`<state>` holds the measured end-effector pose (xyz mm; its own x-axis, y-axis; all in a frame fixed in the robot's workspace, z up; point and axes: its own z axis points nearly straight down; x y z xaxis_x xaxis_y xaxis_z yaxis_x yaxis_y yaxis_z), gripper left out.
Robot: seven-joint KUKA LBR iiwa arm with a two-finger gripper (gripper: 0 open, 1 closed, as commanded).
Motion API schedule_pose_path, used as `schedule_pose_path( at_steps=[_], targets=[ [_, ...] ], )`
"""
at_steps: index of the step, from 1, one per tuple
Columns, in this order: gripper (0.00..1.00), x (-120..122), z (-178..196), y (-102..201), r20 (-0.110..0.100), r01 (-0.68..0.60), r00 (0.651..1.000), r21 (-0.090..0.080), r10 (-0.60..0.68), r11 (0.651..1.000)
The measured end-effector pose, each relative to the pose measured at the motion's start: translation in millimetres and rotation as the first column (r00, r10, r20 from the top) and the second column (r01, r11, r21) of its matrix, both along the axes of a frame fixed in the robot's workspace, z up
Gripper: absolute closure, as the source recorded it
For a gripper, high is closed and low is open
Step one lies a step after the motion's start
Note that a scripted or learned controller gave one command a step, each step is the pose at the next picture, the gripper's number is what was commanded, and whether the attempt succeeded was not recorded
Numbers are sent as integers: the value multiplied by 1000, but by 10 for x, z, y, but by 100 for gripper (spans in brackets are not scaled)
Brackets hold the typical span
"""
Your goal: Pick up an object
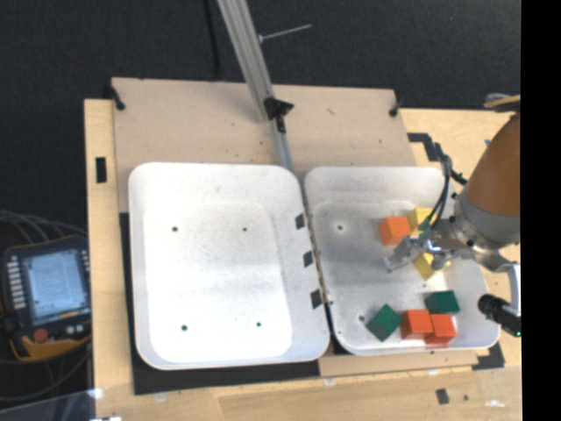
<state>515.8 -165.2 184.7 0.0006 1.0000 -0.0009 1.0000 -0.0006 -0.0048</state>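
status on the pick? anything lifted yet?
Done: the arm has reached into the right bin, with the hand low among the blocks, next to the orange block and yellow blocks. In hand: nothing visibly gripped. Left: grasp and lift. The green blocks and the orange blocks near the front edge lie untouched.

One fixed camera above the bench [96, 235], looking down at a slant, far enough to frame both white bins [210, 266], arm [500, 182] entering from right
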Motion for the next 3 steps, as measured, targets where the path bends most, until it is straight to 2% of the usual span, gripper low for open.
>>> schedule_pose_path(
  at_steps=[1, 2, 3],
  targets=[
    [0, -11, -580, 84, 0, 1, 1000, 1, -1, 1000],
    [100, 16, -437, 73, 11, 7, 1000, 1, -7, 1000],
    [100, -34, 174, 71, 13, -4, 1000, -2, 4, 1000]
  ],
)
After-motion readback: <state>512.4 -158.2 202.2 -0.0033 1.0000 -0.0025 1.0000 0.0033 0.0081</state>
